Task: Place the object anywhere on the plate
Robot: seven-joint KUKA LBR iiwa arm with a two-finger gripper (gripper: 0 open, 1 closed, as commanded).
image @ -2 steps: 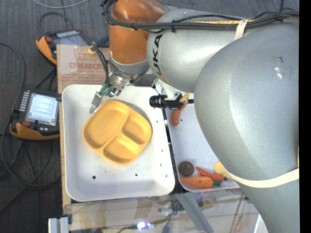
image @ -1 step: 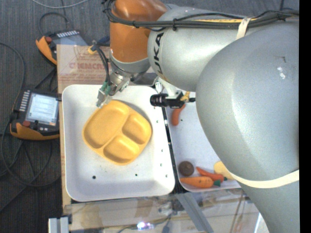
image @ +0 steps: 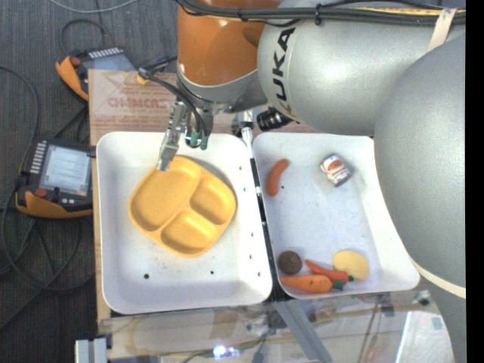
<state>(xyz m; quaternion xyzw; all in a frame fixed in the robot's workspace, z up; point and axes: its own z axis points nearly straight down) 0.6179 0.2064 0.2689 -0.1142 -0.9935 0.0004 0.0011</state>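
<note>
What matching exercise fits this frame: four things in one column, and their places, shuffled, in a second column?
Things:
1. yellow plate
2. sausage
3. carrot
4. gripper

Places:
A. near edge of the right bin, beside a dark round piece
B. over the far rim of the plate
C. middle of the left bin
D. far left part of the right bin, close to the divide between the bins

Pairs: 1-C, 2-D, 3-A, 4-B
</note>
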